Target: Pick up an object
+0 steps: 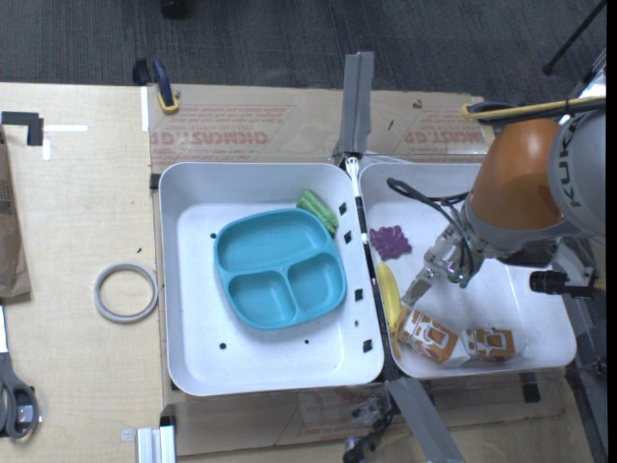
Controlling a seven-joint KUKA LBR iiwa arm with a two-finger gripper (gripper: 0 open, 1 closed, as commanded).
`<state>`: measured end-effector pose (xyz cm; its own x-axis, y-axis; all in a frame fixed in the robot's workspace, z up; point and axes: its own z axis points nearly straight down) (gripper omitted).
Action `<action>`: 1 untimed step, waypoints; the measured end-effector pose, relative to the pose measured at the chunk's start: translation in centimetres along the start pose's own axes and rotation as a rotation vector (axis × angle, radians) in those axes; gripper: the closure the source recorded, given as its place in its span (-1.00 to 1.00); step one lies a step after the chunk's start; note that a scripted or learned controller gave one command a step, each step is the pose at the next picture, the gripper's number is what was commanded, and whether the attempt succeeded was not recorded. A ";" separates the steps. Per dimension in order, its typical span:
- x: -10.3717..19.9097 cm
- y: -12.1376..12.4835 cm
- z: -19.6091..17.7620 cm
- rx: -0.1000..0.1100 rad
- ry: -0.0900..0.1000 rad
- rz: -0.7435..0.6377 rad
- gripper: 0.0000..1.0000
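My gripper (417, 291) hangs low in the right bin (540, 355), tilted down to the left. Its tip is just right of a yellow banana (388, 295) that lies along the bin's left wall, and just above an orange and white snack pack (427, 338). A second similar pack (490, 344) lies to the right of the first. A purple bunch of grapes (389, 241) sits further back, left of the wrist. I see nothing held in the gripper.
The left bin (183, 287) holds a blue divided plate (280, 266) and a green item (318, 210) at its back right corner. A tape ring (126, 291) and scissors (17, 405) lie on the bench at the left.
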<state>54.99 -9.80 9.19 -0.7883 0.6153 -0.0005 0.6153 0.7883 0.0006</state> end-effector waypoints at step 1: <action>6.0 -1.2 -10.0 -0.001 -0.001 -0.062 -1.00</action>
<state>49.47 -7.08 19.15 -0.8250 0.5652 -0.0014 0.5652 0.8250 0.0010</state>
